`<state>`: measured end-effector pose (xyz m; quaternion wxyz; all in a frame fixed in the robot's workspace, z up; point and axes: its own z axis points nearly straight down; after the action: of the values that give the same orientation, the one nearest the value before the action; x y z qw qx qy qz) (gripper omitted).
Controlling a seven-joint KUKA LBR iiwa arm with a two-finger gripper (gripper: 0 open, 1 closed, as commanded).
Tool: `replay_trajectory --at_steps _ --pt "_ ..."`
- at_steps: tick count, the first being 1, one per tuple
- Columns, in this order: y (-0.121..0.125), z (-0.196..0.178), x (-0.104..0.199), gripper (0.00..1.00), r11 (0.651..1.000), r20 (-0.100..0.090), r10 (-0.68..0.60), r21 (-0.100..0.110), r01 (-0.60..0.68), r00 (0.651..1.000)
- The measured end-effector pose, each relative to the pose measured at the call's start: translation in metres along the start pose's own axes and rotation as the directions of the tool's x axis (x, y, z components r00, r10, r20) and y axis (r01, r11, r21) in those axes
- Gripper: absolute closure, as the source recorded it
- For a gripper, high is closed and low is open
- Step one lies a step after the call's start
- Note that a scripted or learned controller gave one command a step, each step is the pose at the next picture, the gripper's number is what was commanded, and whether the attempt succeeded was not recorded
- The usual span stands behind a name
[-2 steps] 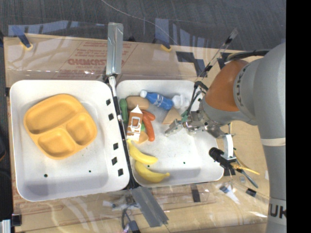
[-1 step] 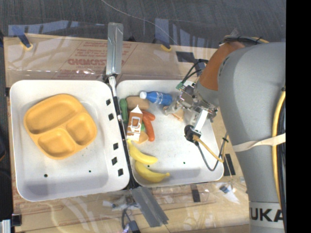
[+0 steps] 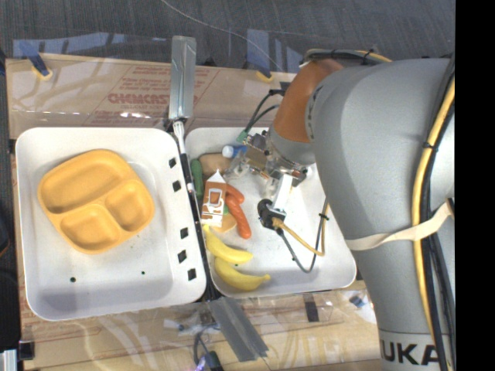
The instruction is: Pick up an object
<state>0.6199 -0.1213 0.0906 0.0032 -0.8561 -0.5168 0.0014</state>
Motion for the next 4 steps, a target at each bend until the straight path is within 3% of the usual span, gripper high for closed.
replay_trajectory --at_steps 1,2,3,4 --pt "-0.006 0.000 -0.021 0.00 0.997 0.002 -0.074 0.001 0.074 0.997" --pt "-0.067 0.000 -0.027 0.00 1.000 0.001 -0.026 0.000 0.026 1.000" --pt "-0.094 0.001 -0.027 0.00 0.944 0.001 0.330 -0.001 -0.330 0.944" --pt "-0.102 -0.002 -0.117 0.00 0.930 -0.001 0.367 -0.004 -0.367 0.930"
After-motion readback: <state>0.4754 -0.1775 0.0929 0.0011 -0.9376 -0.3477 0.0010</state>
